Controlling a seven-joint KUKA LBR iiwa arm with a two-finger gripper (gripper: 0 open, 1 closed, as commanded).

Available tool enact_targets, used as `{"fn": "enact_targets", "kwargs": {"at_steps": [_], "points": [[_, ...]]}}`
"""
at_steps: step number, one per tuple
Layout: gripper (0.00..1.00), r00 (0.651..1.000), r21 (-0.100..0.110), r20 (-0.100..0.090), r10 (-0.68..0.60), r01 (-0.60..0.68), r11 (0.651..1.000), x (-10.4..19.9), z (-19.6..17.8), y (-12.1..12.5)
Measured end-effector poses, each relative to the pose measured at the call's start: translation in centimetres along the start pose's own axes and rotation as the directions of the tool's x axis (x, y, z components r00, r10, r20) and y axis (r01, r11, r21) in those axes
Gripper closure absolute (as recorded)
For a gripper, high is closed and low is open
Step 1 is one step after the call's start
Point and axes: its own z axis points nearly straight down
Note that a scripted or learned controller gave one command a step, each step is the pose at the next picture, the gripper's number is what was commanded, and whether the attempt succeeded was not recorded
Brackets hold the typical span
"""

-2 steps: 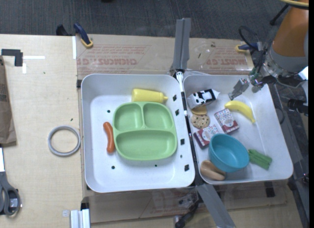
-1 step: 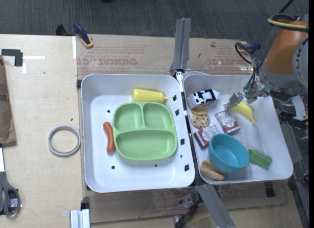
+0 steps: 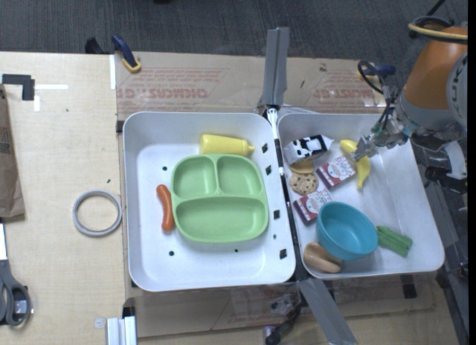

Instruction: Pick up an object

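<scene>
We see the arm (image 3: 435, 76) enter from the right, with its pincer (image 3: 370, 145) low over the far part of the right bin (image 3: 416, 210). The tips are close against the upper end of the yellow banana (image 3: 360, 165), but we cannot tell how far the pincer is open, nor whether the banana is between its tips.

The banana lies near the middle of the right bin's far half, just right of a red snack packet (image 3: 336, 172). Left of the packet we note a round cookie (image 3: 303, 183) with a brown piece above it, and behind these a black-and-white item (image 3: 309, 145). A second red packet (image 3: 312, 205) lies nearer us, touching the blue bowl (image 3: 346, 230). A green vegetable (image 3: 393, 240) lies just right of the bowl; a tan bread-like piece (image 3: 321, 259) sits at the bowl's near left.

The left bin (image 3: 141, 210) holds a green divided plate (image 3: 220, 198), a yellow bottle (image 3: 224, 144) lying on its side beyond it, and an orange sausage (image 3: 165, 207) to its left.

On the counter (image 3: 59, 150), well left of the bins, lies a grey ring (image 3: 97, 212).
</scene>
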Motion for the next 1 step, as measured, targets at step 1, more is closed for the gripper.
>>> {"fn": "enact_targets", "kwargs": {"at_steps": [1], "points": [[1.00, 0.964, 0.013, -0.002, 0.264, -0.264, 0.964, 5.19, -10.60, 3.85]]}}
